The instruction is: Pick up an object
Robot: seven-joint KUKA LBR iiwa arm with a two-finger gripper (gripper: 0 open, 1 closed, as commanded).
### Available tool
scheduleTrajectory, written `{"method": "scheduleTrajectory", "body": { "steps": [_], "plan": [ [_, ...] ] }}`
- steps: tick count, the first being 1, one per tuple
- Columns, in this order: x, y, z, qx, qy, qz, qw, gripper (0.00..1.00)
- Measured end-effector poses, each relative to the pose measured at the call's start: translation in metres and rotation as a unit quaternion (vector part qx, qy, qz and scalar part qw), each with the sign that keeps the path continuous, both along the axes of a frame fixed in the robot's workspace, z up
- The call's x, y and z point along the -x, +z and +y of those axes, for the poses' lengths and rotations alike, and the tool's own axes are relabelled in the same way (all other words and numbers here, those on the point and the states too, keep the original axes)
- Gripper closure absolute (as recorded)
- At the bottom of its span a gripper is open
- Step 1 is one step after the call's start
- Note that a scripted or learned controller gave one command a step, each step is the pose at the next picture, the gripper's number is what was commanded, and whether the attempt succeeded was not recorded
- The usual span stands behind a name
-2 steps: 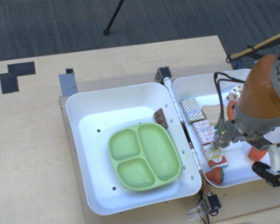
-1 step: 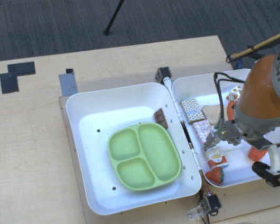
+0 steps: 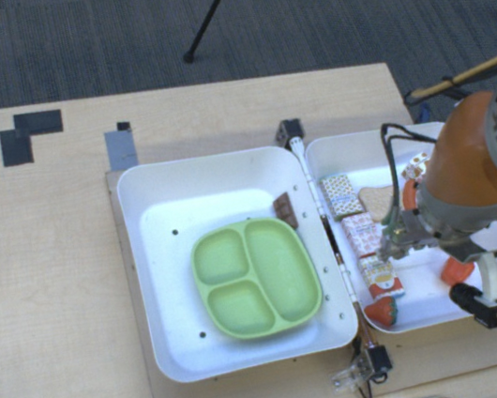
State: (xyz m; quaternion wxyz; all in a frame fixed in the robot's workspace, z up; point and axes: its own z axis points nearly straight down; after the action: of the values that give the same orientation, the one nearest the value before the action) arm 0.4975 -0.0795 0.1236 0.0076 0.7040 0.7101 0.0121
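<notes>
— Objects for the picking, where do they lie, counted from the gripper (image 3: 393,246) outward?

— The gripper is low inside the right bin (image 3: 428,297), in its left half. Whether it is open or closed, I cannot tell; the wrist and the shadows cover it. I see nothing clearly held in it.

— What is nearest to it?

— A pink patterned packet (image 3: 360,233) lies flat just beside it, toward the bin's left wall. Below that, a small red and white carton (image 3: 384,284) sits near the left front part of the bin. If the gripper touches either of them, I cannot say.

— And a little farther?

— A beige flat piece (image 3: 377,201) is behind the gripper, and a green-white patterned packet (image 3: 341,193) is near the back left corner, just behind the pink one. A red strawberry-like thing (image 3: 381,313) with a green top rests at the front left corner, against the rim.

— On the other side of the gripper?

— An orange-red thing (image 3: 455,271) lies toward the front right of this bin, partly under the arm (image 3: 471,165). The arm comes from the right, and its orange band hangs over the right half of the bin.

— And the left bin (image 3: 163,256)?

— It holds a light green divided plate (image 3: 258,277), lying flat near the front right area. A small brown thing (image 3: 283,206) lies just beyond the plate's back edge, close to the right wall. Both are well apart from the gripper.
</notes>
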Motion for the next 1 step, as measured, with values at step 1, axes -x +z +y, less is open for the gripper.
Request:
{"method": "scheduleTrajectory", "body": {
  "steps": [1],
  "plan": [
    [0.0001,-0.0001,0.0,-0.0001,0.0,0.0,1.0,0.0]
  ]
}}
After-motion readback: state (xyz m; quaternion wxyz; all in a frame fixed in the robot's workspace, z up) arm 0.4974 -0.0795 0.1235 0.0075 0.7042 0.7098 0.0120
